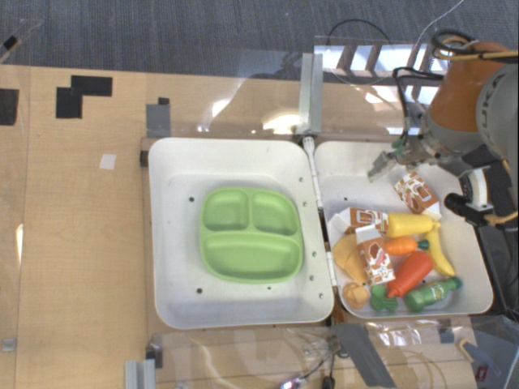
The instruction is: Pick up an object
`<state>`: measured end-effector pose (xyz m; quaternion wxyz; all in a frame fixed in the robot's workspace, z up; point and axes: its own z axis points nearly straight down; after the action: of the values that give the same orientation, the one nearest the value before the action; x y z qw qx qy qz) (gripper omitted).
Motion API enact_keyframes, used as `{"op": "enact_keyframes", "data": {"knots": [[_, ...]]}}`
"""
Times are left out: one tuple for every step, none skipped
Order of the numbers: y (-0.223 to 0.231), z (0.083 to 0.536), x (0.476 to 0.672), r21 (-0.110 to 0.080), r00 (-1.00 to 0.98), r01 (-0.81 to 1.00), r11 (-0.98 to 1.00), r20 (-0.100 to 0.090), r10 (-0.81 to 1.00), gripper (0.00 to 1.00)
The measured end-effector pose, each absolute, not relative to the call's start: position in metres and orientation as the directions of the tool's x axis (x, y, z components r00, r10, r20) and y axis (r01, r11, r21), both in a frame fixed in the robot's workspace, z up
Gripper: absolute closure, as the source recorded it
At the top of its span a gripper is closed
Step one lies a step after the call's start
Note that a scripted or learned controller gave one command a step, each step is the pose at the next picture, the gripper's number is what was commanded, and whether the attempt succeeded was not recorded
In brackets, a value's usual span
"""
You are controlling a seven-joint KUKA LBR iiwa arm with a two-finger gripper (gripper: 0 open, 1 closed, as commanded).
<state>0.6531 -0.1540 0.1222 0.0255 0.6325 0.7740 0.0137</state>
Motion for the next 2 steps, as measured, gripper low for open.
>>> {"op": "enact_keyframes", "data": {"knots": [[-0.199,0.095,0.607,0.014,-0.186,0.982,0.186,-0.007,0.982,0.0],[-0.198,0.106,0.609,0.019,-0.188,0.982,0.188,-0.009,0.982,1.0]]}}
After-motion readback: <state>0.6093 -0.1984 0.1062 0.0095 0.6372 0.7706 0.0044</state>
